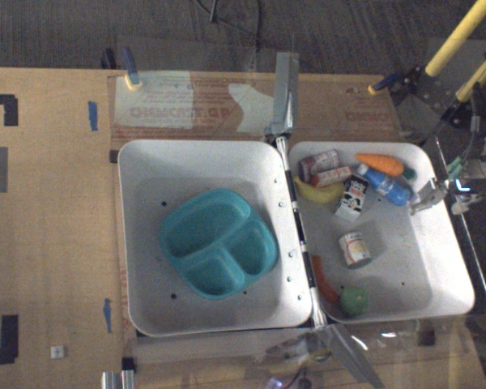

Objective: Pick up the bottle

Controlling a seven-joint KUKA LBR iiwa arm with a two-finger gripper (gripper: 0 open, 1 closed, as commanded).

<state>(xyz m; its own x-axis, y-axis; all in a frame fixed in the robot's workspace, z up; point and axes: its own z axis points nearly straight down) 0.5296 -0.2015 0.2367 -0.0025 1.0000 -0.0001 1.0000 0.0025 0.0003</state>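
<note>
The bottle (386, 186) is blue with a white cap and lies on its side in the upper part of the right bin (449, 254), between an orange carrot (381, 164) and a small milk carton (352, 196). A grey metal piece that looks like my gripper (431, 194) sits at the right bin's right rim, a little to the right of the bottle and apart from it. Nothing shows between it and the bottle.
The right bin also holds a banana (320, 191), a red packet (319, 165), a small can (355, 250), a green fruit (355, 300) and a red chili (324, 279). A teal divided plate (219, 243) lies in the left bin (138, 217).
</note>
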